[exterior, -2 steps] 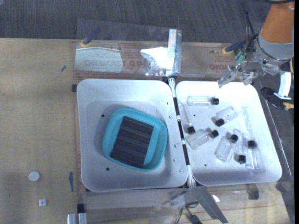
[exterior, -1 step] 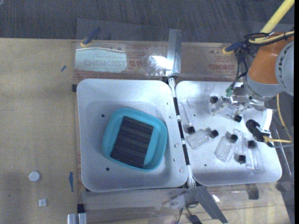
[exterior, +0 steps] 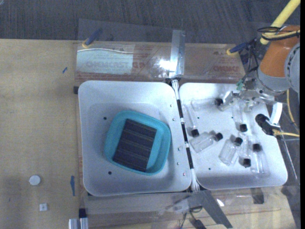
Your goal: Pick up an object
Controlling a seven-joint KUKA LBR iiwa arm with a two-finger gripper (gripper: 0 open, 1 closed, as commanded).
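Several clear, black-capped vials [exterior: 205, 140] lie in the right bin [exterior: 279, 175], light and slippery, so I'd pinch one mid-body.

Vials [exterior: 228, 144] crowd right bin [exterior: 209, 168]; near-left corner free.

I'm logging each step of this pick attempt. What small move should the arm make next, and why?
Probably lower the tool straight down toward the clear vials under it. It sits at the right bin's far right corner, over scattered black-capped vials, with nothing visibly held between its fingers.
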